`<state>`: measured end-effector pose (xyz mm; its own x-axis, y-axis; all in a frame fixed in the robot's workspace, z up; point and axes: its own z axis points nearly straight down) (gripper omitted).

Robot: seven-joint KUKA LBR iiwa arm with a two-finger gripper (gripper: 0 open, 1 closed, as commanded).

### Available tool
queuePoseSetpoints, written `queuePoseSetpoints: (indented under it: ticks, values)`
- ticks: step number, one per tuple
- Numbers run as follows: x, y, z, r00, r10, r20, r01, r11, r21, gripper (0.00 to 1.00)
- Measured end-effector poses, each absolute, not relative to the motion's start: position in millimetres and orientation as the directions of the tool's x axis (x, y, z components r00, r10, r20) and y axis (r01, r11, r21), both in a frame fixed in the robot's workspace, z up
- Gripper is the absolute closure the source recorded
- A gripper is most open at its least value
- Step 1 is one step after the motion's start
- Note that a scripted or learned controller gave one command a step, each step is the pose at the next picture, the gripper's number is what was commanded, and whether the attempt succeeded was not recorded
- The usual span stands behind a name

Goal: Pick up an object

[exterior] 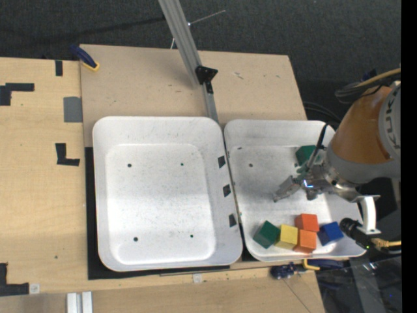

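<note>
From my remote seat I saw the gripper (pixel 287 192) low over the floor of the right bin (pixel 260 150), its fingers reaching left; whether they were spread or pressed together I could not tell, and nothing showed between them. The blocks lay toward the near side of it: a dark green block (pixel 266 234), a yellow block (pixel 288 235), two orange blocks (pixel 306 231) and a blue block (pixel 330 233), packed in a row running left to right along the bin's near wall. Another green block (pixel 304 154) sat just on the far side of the wrist. I judged the row the easier target, though tightly packed. The left bin (pixel 159 194) stood beside it on the plywood bench (pixel 247 83).
</note>
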<state>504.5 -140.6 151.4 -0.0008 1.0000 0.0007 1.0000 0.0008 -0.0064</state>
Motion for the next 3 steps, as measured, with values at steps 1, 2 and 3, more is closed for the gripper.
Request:
queuePoseSetpoints:
  ticks: [1,2,3]
  values:
    - [502.4,-139.6,97.2,-0.001,1.0,0.001,1.0,0.001,-0.008,0.0]
    - [503.7,-138.8,109.8,-0.002,1.0,0.002,1.0,0.002,-0.004,1.0]
    - [504.9,-143.5,152.7,-0.001,1.0,0.0,1.0,0.001,0.003,1.0]
